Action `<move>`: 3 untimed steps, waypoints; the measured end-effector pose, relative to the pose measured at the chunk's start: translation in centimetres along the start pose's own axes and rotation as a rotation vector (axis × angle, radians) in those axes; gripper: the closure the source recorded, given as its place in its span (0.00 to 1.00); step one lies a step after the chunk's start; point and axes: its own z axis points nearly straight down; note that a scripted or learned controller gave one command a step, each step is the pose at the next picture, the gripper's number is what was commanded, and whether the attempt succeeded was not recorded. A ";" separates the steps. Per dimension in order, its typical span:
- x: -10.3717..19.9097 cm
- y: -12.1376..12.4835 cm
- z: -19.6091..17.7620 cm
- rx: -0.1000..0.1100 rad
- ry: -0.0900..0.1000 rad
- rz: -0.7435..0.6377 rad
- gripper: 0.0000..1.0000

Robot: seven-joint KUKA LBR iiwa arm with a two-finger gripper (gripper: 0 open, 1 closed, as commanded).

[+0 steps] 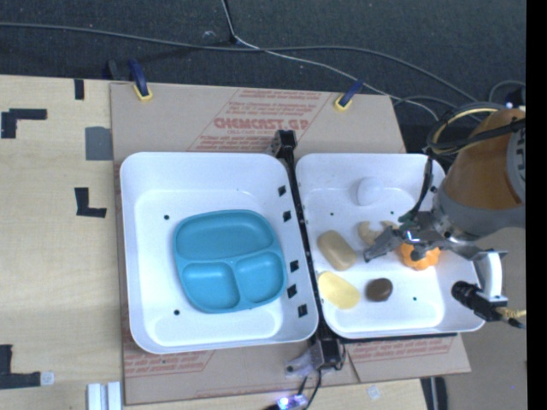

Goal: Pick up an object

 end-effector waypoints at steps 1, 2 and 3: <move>0.0 0.0 4.4 0.000 0.000 0.001 0.00; 0.1 0.0 7.2 -0.005 -0.003 0.000 0.00; 0.0 0.1 6.0 -0.009 -0.005 0.000 1.00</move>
